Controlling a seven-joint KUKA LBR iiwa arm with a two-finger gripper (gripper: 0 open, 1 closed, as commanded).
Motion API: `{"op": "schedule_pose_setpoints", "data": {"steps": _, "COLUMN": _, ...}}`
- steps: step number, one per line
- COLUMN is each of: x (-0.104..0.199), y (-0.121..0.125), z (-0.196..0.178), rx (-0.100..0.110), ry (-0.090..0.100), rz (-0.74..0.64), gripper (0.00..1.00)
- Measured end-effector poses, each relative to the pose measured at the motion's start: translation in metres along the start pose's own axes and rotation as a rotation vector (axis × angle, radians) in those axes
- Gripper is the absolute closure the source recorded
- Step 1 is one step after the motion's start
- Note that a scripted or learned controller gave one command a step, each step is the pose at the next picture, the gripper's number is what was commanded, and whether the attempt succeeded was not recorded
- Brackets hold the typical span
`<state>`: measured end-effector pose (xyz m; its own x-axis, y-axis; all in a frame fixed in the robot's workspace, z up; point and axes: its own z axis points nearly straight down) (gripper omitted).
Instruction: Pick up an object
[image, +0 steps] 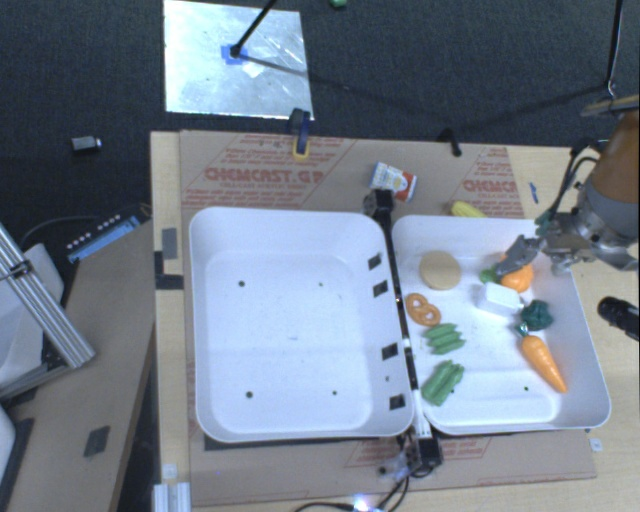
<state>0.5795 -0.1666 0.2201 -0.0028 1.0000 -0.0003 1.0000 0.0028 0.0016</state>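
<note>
The gripper (522, 258), aperture not discernible, sits over a small orange toy (516, 279), probably light, rigid plastic; grasp across its middle.

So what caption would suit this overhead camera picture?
Robot claw poised by an orange toy in the right bin of play food.

Around the bins

A cardboard sheet (262, 168) printed in red lies under the bins on the tabletop (100, 290). A yellow clamp (300, 136) grips its far edge. Beyond it, a shiny metal plate (236, 60) rests on dark carpet (450, 60). A small grey block (86, 144) lies far left, and an aluminium rail (40, 305) slants at the left edge
</note>
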Motion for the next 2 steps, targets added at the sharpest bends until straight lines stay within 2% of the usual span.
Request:
{"op": "schedule_pose_setpoints", "data": {"steps": 1, "x": 0.044, "y": 0.017, "z": 0.114, "rx": -0.021, "ry": -0.005, "rz": 0.0, "gripper": 0.0}}
{"op": "schedule_pose_setpoints", "data": {"steps": 2, "x": 0.064, "y": -0.034, "z": 0.131, "rx": -0.009, "ry": -0.003, "rz": 0.003, "gripper": 0.0}}
